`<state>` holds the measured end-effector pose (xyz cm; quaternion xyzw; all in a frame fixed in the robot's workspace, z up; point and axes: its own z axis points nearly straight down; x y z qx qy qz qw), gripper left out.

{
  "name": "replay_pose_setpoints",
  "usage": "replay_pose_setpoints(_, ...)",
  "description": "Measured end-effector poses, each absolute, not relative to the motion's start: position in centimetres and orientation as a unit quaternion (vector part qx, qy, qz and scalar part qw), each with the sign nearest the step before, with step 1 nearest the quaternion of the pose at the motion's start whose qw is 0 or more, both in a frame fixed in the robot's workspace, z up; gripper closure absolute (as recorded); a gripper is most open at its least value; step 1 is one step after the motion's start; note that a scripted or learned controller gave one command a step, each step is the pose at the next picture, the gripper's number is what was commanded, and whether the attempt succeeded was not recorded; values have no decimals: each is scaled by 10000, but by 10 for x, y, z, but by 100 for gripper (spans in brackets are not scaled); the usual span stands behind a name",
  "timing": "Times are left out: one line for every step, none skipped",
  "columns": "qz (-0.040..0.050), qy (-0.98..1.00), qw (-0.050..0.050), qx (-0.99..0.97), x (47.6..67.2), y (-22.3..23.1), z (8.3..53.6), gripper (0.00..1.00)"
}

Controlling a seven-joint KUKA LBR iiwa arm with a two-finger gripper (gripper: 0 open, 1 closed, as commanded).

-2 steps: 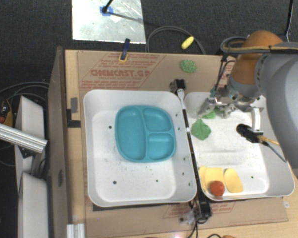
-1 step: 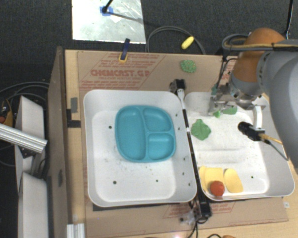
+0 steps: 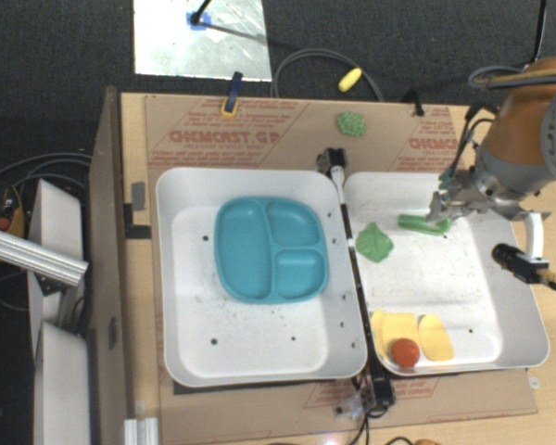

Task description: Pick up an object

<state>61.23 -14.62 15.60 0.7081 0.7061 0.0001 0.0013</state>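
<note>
My tool point(image 3: 439, 208) sits at the green stick point(image 3: 421, 222), upper right of frame | grip state: cannot tell | stick looks light, stiff, thin; I judge mid-length the best hold.

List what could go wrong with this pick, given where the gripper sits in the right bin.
1. The gripper meets only the end of the flat green strip, so the strip may slip out or just get pushed.
2. It works near the right bin's back wall, so the arm may bump the rim.
3. The green leaf piece lies close by; a dragged strip could shove it.
</note>
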Motion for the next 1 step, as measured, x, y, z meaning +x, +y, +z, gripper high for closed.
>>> replay_pose_setpoints(24,7094,25,7048,591,-113,240,100)
